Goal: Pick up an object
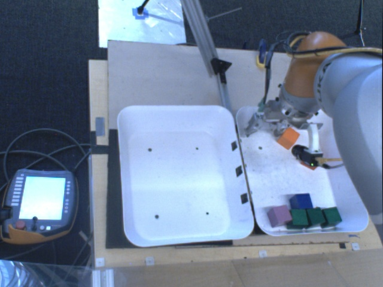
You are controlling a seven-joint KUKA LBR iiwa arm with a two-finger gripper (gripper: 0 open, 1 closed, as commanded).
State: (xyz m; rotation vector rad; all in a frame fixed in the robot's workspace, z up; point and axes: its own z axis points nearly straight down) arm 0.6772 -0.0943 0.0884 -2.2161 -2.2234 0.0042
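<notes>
Care goes first into choosing the target. In the camera view, we see the gripper (258,123) low over the far end of the right bin (261,223). An orange block (288,137) lies just beside it, under the wrist. That block looks the handiest thing to take. We judge the gripper should centre over it, square up to its flat sides and come down straight before closing. A pink block (278,215), a blue block (301,201) and green blocks (314,217) sit packed together at the bin's near edge and would be harder to single out. We cannot tell whether the gripper is open or closed, nor whether the orange block touches it. The arm (353,94) covers the bin's right side.
</notes>
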